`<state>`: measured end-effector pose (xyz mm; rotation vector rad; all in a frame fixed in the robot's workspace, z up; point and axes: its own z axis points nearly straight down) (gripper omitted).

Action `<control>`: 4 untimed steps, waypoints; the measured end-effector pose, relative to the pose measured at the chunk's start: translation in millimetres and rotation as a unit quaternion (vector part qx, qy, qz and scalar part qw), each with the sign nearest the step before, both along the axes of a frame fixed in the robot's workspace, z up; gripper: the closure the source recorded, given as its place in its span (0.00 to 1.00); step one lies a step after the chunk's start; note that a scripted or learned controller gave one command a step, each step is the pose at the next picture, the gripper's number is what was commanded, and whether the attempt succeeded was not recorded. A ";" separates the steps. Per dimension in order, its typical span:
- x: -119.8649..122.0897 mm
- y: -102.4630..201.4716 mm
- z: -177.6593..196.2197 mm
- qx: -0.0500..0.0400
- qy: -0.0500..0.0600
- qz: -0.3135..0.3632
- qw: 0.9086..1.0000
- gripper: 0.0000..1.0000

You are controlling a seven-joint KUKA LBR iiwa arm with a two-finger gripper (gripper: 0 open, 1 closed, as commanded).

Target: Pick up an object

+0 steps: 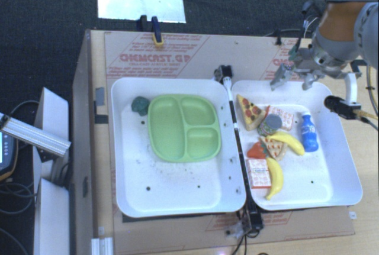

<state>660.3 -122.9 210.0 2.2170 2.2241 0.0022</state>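
Nearest me, a yellow banana [274,179] lies in the right bin [340,180] among pizza slices [250,110], a second banana [289,142] and a blue bottle [307,131]. My end effector [295,77] hovers empty, fingers spread, above that bin's far rim, so I judge this the approach. Next I must descend onto one object; the clutter crowds most, while the bottle stands clearer, and the left bin's green tray [182,128] is no obstacle.

smooth white plastic bins [136,200], glossy green plastic tray [183,128]
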 end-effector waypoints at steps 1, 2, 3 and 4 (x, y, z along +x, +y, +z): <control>8.0 -66.1 -45.1 -0.001 0.000 -0.001 1.000 0.00; -28.5 -84.5 -114.4 -0.001 -0.002 -0.001 1.000 0.00; -26.5 -83.5 -102.8 0.000 -0.005 0.000 1.000 1.00; -46.4 -27.8 -2.7 0.000 -0.003 0.001 1.000 1.00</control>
